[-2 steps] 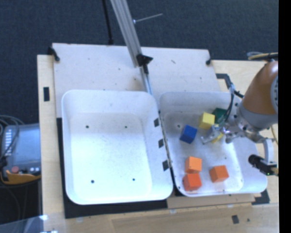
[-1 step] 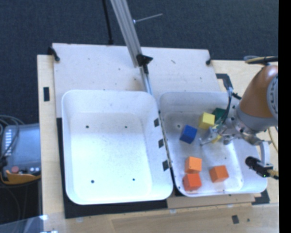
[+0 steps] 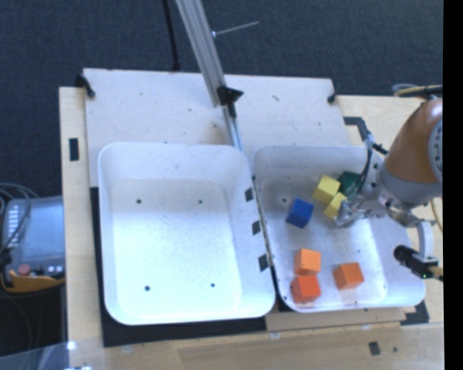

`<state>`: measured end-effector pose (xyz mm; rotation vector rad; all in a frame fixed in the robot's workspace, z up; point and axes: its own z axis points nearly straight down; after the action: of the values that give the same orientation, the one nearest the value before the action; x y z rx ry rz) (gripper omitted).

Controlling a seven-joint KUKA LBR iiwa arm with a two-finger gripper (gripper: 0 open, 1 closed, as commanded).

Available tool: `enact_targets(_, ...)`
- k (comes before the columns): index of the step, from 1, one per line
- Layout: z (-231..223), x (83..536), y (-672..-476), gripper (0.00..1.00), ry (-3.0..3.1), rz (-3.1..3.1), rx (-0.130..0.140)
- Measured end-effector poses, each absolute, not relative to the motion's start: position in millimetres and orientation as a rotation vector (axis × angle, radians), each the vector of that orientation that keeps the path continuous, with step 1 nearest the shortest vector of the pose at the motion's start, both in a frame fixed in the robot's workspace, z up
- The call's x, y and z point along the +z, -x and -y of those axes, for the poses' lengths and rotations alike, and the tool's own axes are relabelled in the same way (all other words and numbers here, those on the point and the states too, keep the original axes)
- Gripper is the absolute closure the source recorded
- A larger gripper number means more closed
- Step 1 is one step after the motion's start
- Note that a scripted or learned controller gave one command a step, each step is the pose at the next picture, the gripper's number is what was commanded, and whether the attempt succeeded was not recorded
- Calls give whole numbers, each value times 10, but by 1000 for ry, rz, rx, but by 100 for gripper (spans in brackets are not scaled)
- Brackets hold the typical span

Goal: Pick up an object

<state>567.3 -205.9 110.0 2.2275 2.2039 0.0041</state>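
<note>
Dark carpet round a wooden bench [image 3: 73,206], seen from above. Saw two white bins side by side on it: left bin [image 3: 108,160] and right bin [image 3: 293,154]. Found the gripper [image 3: 346,214] down in the right bin, near its far right side, below the grey arm [image 3: 417,149] with its orange band. Could not tell whether open or closed, nor whether gripping anything.

Saw a yellow block [image 3: 326,190] just up-left of the gripper and a second yellow block [image 3: 336,204] right against it. Noted a green block [image 3: 349,182] just beyond, half hidden by the arm. Spotted a blue cube [image 3: 299,213] near, to the left. Counted three orange cubes well nearer the camera: one [image 3: 308,261] with another [image 3: 305,288] touching it below, and a third [image 3: 348,275] apart to their right.

Noted a metal post [image 3: 201,37] slanting up behind the bins.
</note>
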Motion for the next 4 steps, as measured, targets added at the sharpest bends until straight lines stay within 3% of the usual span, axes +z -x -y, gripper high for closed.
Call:
enact_targets(2, 1925, 2089, -5693, 100, -2212, -2220, 5)
enact_targets(3, 1938, 2256, -5701, 100, -2214, -2224, 3)
enact_targets(4, 1441, 2279, -5924, 100, -2211, -2228, 5)
